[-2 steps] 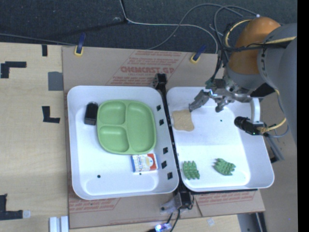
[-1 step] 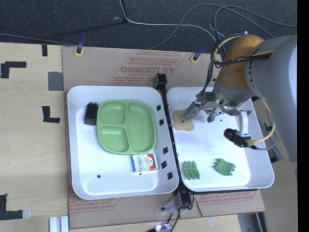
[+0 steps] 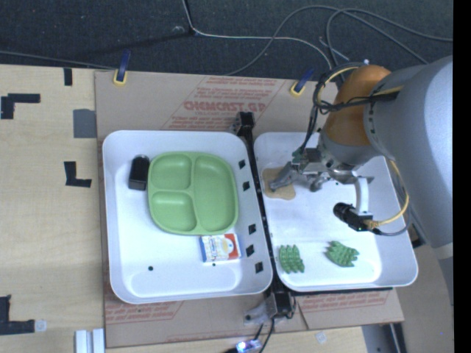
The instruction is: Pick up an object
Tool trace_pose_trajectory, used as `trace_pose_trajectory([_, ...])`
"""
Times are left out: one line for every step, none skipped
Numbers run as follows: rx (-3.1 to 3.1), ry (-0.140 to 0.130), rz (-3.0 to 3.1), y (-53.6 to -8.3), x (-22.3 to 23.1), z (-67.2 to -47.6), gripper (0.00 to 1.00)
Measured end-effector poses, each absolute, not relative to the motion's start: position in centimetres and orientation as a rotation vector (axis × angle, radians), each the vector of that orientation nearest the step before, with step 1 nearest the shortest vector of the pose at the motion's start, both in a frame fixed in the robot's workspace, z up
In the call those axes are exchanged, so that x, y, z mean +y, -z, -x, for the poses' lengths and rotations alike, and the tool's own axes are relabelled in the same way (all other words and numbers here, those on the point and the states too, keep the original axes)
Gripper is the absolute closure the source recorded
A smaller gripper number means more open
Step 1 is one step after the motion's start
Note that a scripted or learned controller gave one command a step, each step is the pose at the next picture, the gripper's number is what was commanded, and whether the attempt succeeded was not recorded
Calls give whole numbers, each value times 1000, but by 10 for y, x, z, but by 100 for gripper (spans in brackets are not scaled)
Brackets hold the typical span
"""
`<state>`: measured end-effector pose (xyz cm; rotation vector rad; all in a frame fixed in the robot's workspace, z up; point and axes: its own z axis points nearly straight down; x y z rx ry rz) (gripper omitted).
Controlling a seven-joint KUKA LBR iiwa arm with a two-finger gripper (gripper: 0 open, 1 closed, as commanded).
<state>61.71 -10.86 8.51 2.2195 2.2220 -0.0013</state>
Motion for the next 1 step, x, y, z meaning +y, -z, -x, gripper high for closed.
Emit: trace_pose_trajectory([2223,-8,-2216,-98,-107,-619,100])
